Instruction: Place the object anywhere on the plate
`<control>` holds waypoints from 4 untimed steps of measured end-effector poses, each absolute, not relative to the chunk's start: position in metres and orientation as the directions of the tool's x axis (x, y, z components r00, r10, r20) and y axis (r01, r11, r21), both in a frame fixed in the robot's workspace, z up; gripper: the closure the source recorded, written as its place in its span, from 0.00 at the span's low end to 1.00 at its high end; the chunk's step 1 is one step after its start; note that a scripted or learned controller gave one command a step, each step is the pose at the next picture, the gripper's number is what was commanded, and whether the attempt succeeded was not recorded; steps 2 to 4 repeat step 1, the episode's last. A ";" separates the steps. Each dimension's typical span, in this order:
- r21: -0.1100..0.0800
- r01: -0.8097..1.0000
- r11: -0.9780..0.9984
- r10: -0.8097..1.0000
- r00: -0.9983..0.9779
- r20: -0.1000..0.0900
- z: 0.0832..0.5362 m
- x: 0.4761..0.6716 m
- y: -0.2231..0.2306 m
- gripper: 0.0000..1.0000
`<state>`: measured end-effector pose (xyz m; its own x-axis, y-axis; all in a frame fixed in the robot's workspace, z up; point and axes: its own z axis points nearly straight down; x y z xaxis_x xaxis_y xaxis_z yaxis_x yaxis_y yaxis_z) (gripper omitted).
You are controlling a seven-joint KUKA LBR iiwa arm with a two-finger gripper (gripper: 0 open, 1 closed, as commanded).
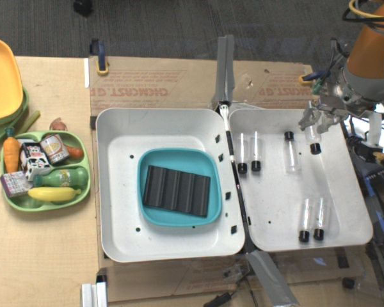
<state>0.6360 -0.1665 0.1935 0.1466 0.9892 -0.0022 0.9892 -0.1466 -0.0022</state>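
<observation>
A stack of yellow and green plates is seen at the far left edge of the bench. Just below it, a green divided tray is loaded with toy food: a carrot, a small can, a banana and some small packets. The left bin is found to the right of the tray; a teal plate is set near its middle, and a dark ridged block is laid flat on that plate, tilted slightly. The right bin is placed just beside the left one, the 2 rims touching along a central seam. In it, 6 clear tubes with black caps are scattered: 2 side by side near the seam, 1 lying alone further right with its cap at the upper end, 1 standing under the claw, and 2 together near the lower rim. The claw is seen at the upper right of the right bin, beneath the grey wrist and orange band of the arm. The upright tube is seen at its tips, but whether it is pinched there, and whether the claw is apart or together, cannot be told
</observation>
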 end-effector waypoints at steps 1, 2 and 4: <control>-0.002 0.989 -0.147 0.989 0.147 -0.002 0.194 0.636 -0.167 0.00; -0.002 0.989 -0.147 0.989 0.147 -0.002 0.194 0.636 -0.167 0.00; -0.002 0.989 -0.147 0.989 0.147 -0.002 0.194 0.636 -0.167 0.00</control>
